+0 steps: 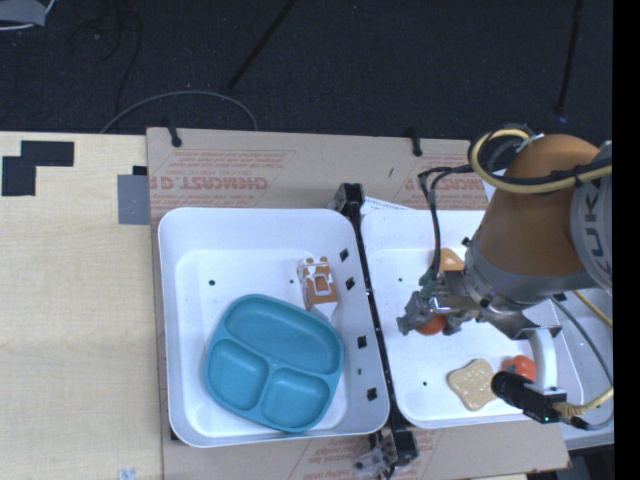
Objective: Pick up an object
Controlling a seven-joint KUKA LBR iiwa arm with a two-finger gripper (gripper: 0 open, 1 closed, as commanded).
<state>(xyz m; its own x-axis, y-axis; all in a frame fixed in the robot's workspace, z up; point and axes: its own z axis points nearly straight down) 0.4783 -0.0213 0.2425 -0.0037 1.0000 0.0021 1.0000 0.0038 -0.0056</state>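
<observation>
Gripper [428,318] down in right bin [400,268], touching red-orange thing [433,325]; grip state, can't tell tbh. Beige piece [471,383] nearby.

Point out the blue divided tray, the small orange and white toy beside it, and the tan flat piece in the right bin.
blue divided tray [272,360], camera view, middle ridge between compartments.
orange and white toy [318,282], camera view, its body.
tan flat piece [472,382], camera view, its centre.

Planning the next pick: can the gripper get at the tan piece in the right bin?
Probably yes. The tan piece lies flat on the right bin floor, nothing on it, just below the gripper.
</observation>
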